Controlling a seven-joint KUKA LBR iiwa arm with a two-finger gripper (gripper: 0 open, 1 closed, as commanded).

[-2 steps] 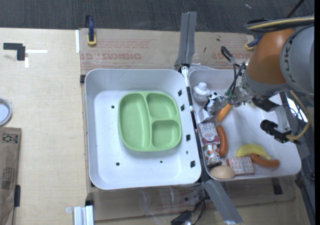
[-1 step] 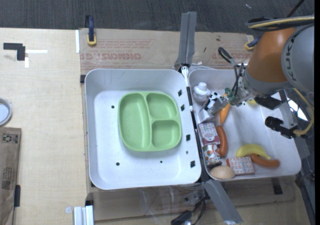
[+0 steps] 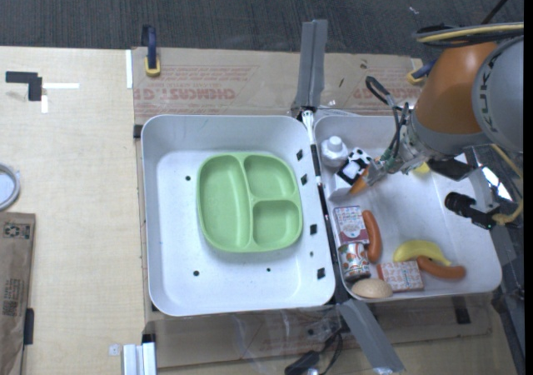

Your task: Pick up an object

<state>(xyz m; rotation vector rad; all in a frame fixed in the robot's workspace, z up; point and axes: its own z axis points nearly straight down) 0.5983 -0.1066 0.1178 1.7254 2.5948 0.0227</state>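
A: Where's the gripper (image 3: 385, 162)?

B: Low in the right bin (image 3: 466, 277), by the carrot (image 3: 360, 183) and the black-and-white toy (image 3: 356, 162). Whether it is spread or pinching, I can't tell.

A: Risks?

B: Things crowd there. The bottle (image 3: 334, 148) sits just beside the toy, so a close could catch two, or nudge the carrot away against the wall.

A: Anything unclear?

B: The arm (image 3: 454, 98) covers the bin's far corner. The green tray (image 3: 249, 201) lies alone in the left bin (image 3: 166, 282).
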